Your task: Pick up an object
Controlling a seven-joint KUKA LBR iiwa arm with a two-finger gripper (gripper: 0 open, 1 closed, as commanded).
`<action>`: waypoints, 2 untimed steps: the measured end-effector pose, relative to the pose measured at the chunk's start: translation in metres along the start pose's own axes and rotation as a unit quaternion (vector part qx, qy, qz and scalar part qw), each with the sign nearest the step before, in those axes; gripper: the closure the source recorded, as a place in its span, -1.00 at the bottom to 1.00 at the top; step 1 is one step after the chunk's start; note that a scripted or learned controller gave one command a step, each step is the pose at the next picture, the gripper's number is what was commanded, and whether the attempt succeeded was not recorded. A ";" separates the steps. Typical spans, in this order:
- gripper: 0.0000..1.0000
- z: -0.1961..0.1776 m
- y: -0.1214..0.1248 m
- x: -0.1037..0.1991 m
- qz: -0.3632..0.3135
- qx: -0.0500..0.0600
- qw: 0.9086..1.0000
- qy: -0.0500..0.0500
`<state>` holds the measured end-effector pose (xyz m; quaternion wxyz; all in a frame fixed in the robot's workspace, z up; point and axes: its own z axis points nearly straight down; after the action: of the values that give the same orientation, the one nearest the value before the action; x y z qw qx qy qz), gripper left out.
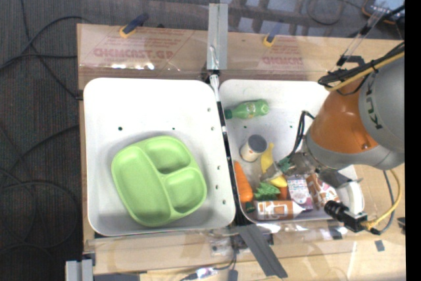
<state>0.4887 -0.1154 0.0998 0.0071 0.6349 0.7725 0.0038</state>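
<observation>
Now the pincer (297, 164) dips into the right bin (289, 99); its opening, I cannot tell. The carrot (243, 185) lies lengthwise along the left wall, bottle (248, 109) lies crosswise.

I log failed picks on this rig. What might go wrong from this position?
The gripper sits over a tight pile: banana, carrot and small cartons touch, so it may pinch two items or slip off one. The pile hugs the right bin's near wall, so a finger might hit it.
</observation>
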 end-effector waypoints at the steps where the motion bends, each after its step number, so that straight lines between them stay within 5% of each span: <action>1: 1.00 -0.106 0.072 0.014 0.065 0.009 0.998 0.001; 2: 1.00 -0.138 0.065 0.040 0.045 0.009 0.999 0.002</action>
<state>0.5422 -0.0634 0.2381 -0.0004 0.6688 0.7434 -0.0013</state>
